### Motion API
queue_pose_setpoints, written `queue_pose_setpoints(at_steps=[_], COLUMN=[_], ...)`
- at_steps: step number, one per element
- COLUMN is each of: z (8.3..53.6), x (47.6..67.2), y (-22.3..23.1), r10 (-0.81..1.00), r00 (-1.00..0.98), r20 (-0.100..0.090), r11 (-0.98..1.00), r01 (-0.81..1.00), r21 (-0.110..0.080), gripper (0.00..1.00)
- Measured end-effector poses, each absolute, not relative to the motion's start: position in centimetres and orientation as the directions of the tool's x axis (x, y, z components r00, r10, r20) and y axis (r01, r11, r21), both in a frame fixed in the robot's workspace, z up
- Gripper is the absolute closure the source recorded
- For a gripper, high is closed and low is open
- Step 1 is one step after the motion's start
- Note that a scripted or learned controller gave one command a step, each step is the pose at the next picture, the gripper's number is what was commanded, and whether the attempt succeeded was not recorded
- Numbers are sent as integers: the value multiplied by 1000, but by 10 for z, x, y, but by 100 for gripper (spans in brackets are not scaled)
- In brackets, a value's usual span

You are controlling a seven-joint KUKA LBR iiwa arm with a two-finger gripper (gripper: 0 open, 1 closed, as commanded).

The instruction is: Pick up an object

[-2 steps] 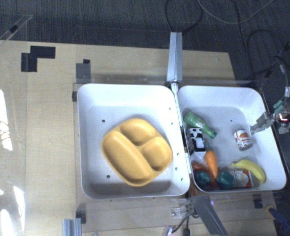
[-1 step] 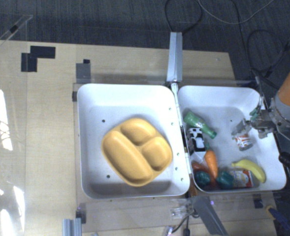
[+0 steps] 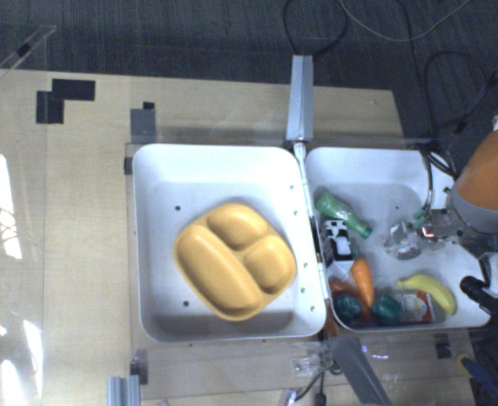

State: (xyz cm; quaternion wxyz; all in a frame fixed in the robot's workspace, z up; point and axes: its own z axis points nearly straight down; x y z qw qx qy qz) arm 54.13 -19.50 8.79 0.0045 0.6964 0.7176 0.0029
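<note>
The gripper (image 3: 407, 237) is down inside the right bin (image 3: 375, 166), a small metallic cluster hanging below the orange band of the arm (image 3: 489, 180), and at this slant I cannot tell how wide it stands or whether anything is in it. Nothing visibly sits in its grasp, so call it unloaded for now.

From the overhead camera, here is the field. The gripper hovers over bare white floor near the middle of the bin, with the objects crowded toward the near and left sides. Closest is the banana (image 3: 430, 292), just below and to the right: yellow, curved, lying flat with open space around its upper side. That looks like the best candidate. To do this well, I'd say come straight down across its narrow width, not along its length, and stay clear of the bin wall beside it.

The rest is a tighter pack. An orange carrot (image 3: 363, 280) lies upright against the left wall, touching a dark teal object (image 3: 388, 308) and a red piece in the corner. A green bottle (image 3: 342, 212) lies tilted further up, with a black-and-white item (image 3: 340, 245) between.

The left bin (image 3: 160, 184) holds a yellow sectioned tray (image 3: 234, 259), well apart from the action.
</note>
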Motion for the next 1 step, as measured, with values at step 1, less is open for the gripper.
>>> queue_pose_setpoints(at_steps=[1], z=[88], x=[590], y=[-203], r10=[997], r00=[-71], r20=[-1], r11=[71], r01=[997], r21=[11], gripper=[0])
